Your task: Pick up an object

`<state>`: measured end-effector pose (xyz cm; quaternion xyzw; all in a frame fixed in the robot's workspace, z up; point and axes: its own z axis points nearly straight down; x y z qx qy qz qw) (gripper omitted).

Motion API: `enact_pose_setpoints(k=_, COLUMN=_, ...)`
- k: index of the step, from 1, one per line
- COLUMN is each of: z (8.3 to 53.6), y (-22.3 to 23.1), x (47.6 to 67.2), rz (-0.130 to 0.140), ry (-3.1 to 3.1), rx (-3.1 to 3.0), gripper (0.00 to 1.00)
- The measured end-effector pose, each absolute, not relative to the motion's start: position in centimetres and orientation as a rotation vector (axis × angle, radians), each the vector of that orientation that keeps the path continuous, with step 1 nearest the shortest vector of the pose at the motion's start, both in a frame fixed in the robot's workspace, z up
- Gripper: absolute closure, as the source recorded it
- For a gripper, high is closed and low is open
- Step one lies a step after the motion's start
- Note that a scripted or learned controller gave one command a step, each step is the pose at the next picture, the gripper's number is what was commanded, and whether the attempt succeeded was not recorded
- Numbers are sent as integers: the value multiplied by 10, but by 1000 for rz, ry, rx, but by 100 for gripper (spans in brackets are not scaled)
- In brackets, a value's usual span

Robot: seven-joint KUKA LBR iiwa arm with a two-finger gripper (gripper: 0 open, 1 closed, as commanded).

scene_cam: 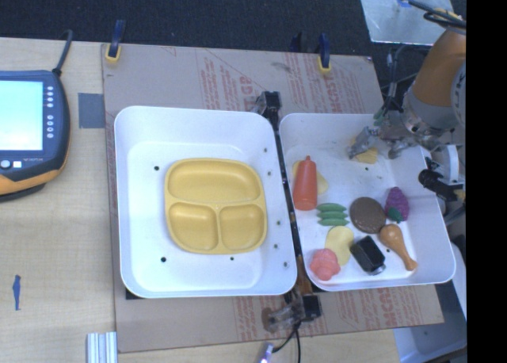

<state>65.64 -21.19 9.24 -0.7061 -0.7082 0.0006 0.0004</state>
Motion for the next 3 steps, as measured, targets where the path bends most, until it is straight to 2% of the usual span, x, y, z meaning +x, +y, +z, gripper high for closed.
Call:
enact_pose_setpoints(k=1, z=92, y=-185, x=656, rz=6, ry=-2224, rx=-2212, gripper=0)
enact_pose_setpoints(k=2, z=92, y=-204, x=656, rz=2, ry=-2223, rx=-2218, gripper=0)
enact_pose_setpoints(k=3, z=92, y=-170, x=656, rz=7, ry=-2224, rx=-2212, gripper=0)
